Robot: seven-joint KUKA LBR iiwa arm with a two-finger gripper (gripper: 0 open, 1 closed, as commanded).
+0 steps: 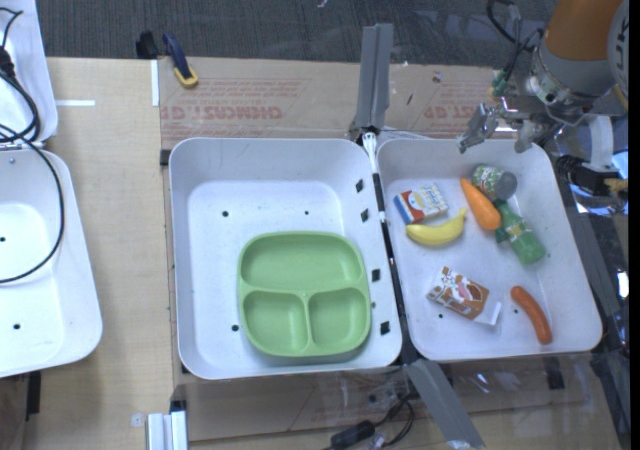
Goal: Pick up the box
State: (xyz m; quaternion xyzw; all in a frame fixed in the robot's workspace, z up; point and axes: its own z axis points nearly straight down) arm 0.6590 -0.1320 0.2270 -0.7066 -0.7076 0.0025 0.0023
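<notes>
Box is an ambiguous word in the right white bin (570,238): nearest lies a flat brown-and-white printed carton (459,294), tilted, well inside the near half, and farther back sits a small red, white and blue carton (422,204), touching the yellow toy banana (438,231) at its near edge. A descent on the farther carton could catch the banana and drag both; the nearer one lies low, so the fingers may slide off its top. An orange sausage-shaped toy (531,313) lies near the brown carton's right, and an orange carrot (480,205) and green bottle (520,235) crowd the bin's middle. In the left bin rests a green three-compartment plastic tray (304,293). Farthest back, the gripper (497,123) hangs over the right bin's rear rim, its metal fingers spread apart with nothing between them, carried by the grey arm reaching in from the right, well apart from either carton
</notes>
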